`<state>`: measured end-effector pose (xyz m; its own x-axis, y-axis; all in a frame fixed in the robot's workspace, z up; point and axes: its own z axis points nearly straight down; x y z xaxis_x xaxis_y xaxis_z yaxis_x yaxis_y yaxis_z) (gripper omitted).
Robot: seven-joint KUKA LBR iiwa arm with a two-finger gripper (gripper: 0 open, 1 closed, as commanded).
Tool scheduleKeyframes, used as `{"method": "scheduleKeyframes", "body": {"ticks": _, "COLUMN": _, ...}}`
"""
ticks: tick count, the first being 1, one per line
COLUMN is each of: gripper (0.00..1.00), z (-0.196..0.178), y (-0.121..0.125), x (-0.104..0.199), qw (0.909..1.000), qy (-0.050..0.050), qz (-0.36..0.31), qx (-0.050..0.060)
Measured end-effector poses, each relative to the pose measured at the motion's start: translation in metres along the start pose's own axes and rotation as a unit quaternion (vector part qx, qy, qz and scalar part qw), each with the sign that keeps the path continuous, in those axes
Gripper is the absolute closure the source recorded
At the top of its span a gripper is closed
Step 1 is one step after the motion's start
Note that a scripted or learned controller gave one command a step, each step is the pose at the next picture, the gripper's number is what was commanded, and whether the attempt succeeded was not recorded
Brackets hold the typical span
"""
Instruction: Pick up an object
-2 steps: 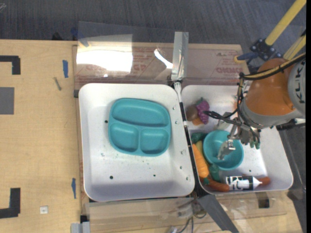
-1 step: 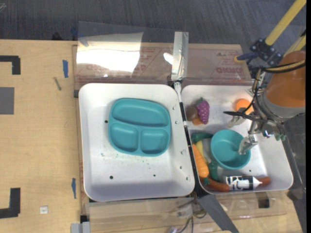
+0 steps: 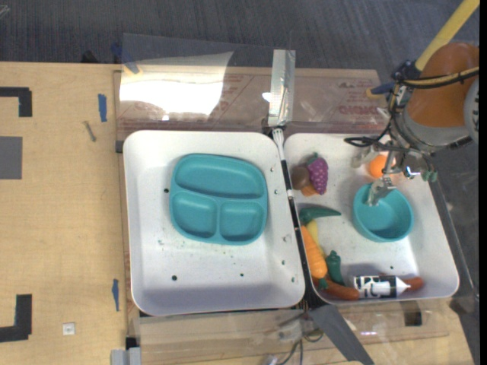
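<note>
The right bin [image 3: 437, 226] holds a teal bowl [image 3: 384, 219], a small orange fruit [image 3: 374, 166], a bunch of purple grapes [image 3: 316, 173] beside a brown piece [image 3: 301, 178], a carrot [image 3: 313, 253], a green leafy piece [image 3: 319, 214] and a white tube with black print [image 3: 378, 285]. My gripper [image 3: 382, 187] hangs over the far rim of the teal bowl, just in front of the orange fruit. Nothing shows clearly in its grasp.
A teal divided plate [image 3: 219, 198] lies in the left bin [image 3: 144, 226]. A red and green vegetable [image 3: 335, 287] rests along the right bin's near wall. The arm's orange band [image 3: 445, 82] rises over that bin's far right corner, with cables [image 3: 396, 97] beside it.
</note>
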<state>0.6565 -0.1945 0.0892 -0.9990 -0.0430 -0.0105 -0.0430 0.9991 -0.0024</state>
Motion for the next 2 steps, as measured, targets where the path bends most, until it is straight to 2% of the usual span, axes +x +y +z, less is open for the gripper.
{"method": "scheduleKeyframes", "body": {"ticks": 1, "gripper": 1.0, "z": -0.018, "y": -0.001, "x": -0.004, "qw": 1.0, "qy": -0.007, "qz": 0.001, "qx": 0.002}}
{"method": "scheduleKeyframes", "body": {"ticks": 2, "gripper": 1.0, "z": -0.016, "y": 0.018, "x": 0.102, "qw": 0.9992, "qy": -0.026, "qz": -0.028, "qx": 0.007}}
